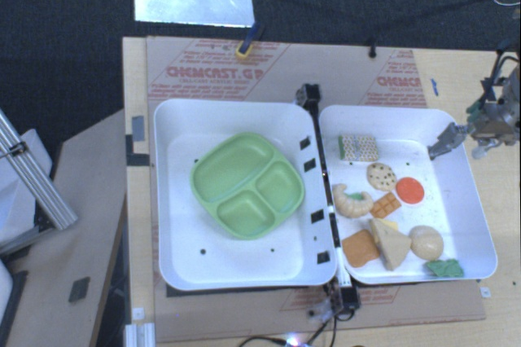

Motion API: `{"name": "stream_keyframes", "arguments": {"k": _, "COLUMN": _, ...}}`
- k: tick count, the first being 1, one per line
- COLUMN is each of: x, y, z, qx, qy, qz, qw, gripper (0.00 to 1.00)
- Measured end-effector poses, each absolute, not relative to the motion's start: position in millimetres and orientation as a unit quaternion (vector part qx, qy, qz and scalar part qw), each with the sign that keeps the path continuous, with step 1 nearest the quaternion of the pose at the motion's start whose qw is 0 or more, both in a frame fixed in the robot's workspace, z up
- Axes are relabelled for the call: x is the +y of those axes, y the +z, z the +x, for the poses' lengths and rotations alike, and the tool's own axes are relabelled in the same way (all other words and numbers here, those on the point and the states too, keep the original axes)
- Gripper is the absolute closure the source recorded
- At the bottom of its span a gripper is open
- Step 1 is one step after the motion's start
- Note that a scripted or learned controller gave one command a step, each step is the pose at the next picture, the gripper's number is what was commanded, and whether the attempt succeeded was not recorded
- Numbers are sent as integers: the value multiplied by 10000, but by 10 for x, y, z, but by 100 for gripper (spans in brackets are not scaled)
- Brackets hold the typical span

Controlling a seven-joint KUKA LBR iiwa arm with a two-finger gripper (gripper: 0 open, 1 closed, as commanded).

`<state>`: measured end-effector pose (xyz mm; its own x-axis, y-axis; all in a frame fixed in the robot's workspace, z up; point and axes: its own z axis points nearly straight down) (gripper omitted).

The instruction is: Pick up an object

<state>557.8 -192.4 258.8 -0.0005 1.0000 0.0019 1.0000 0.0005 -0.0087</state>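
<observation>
- Camera view: tabletop (456,68) carries two shallow white bins side by side, left bin (175,199) and right bin (472,211).
- Left bin holds a green divided plate (247,184), three compartments, lying flat near the middle.
- Right bin holds all the small items, clustered in its left and lower half:
  - speckled sponge block (358,147) at the upper left
  - chocolate-chip cookie (379,174) just below it
  - red-orange disc (409,191) right of the cookie, near it
  - pale croissant-like piece (352,201) against the bin's left wall
  - small orange waffle square (386,205) touching the croissant's right end
  - flat orange slab (359,248) at the lower left
  - cream wedge (390,243) overlapping the slab's right edge
  - beige round bun (426,241) just right of the wedge
  - green leafy piece (444,267) in the lower right corner, touching the bun's underside
- Pincer (446,141) comes in from the right edge, sits over the upper right rim of the right bin. Nothing between its tips; open or clenched, can't tell at this resolution.
- Nearest item to the pincer is the red-orange disc, down and to its left, apart from it. Sponge block is level with it but well to the left. Rest of the pile is farther down the bin.
- Arm wrist (498,116) hangs over the tabletop outside the bin's right wall.
</observation>
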Motion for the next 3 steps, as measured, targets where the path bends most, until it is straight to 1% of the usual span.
{"name": "stream_keyframes", "arguments": {"k": 1, "x": -1920, "y": 2648, "z": 5600, "qx": -7083, "qy": -4, "qz": -7059, "qw": -9, "gripper": 0}}
{"name": "stream_keyframes", "arguments": {"k": 2, "x": -1881, "y": 2219, "z": 5564, "qx": -7076, "qy": 3, "qz": -7066, "qw": 8, "gripper": 0}}
{"name": "stream_keyframes", "arguments": {"k": 3, "x": -1840, "y": 1594, "z": 5545, "qx": -7077, "qy": 9, "qz": -7066, "qw": 19, "gripper": 0}}
